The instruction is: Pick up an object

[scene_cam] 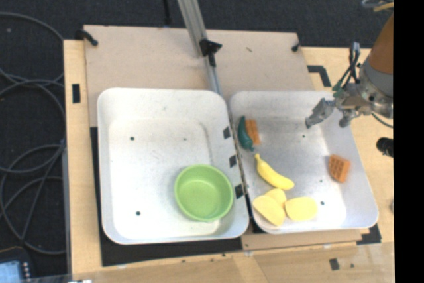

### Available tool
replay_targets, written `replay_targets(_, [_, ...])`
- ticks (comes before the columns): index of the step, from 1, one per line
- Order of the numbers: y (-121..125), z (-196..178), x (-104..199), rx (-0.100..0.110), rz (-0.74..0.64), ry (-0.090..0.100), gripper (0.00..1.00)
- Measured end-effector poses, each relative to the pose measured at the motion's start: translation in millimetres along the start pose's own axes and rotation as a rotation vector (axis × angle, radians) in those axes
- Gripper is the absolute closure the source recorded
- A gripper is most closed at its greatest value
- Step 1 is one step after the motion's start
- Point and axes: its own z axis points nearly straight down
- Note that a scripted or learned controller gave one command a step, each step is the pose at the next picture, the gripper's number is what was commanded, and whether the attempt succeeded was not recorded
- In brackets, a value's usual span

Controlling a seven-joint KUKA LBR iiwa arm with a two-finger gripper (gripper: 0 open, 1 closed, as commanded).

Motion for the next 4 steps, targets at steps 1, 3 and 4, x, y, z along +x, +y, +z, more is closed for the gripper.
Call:
replay_targets(1, [0.0,0.0,0.0,0.0,-0.001,0.0,0.0])
replay_targets(3, [-2.5,116.2,-2.6,0.005,0.005,0.0,0.0])
replay_targets(4, [-0.9,101.7,-3.6,-0.002,0.006,-0.001,1.0])
